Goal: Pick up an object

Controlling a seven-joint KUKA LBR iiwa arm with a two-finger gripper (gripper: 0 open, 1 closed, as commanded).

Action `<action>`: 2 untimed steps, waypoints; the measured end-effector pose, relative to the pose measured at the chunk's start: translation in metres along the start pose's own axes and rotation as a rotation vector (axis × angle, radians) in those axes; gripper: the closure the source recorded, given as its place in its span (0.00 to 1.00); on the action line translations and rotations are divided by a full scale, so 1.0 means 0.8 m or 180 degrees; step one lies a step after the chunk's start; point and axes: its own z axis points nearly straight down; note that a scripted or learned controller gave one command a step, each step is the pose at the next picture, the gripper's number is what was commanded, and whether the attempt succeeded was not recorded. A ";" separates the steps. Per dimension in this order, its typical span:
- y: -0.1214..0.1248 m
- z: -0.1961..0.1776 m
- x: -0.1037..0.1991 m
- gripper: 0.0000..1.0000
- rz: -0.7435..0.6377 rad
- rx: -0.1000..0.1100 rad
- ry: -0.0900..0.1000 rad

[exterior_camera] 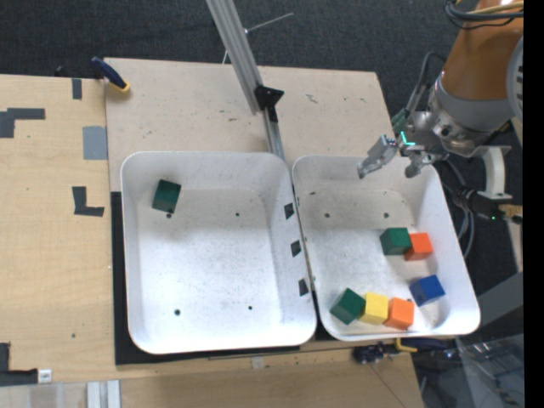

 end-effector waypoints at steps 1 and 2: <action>0.008 0.059 -0.003 0.00 0.0007 0.0016 -0.0003; 0.015 0.133 -0.009 0.00 0.0007 0.0020 -0.0002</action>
